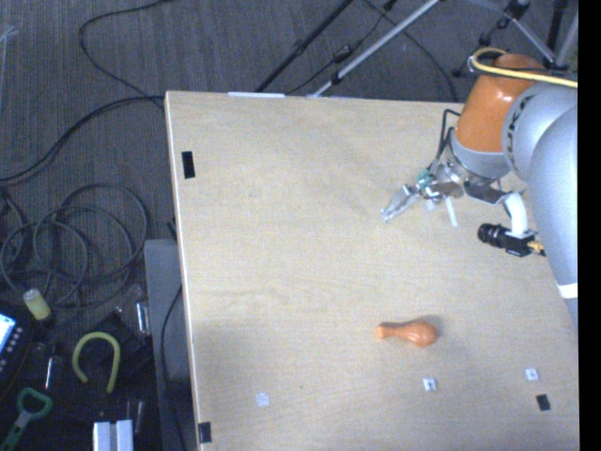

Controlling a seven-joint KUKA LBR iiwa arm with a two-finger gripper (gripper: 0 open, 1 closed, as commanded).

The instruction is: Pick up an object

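Pale wooden bench top (282, 252), with cables (75, 233) coiled on the grey carpet to its left.

An orange pear-shaped object (409, 332) lies alone near the front edge, well apart from the gripper (418, 198), whose fingers spread slightly with nothing between them.

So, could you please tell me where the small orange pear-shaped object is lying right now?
The small orange pear-shaped object lies on the pale wooden bench top, lower right in the camera view, well below the gripper and apart from it.
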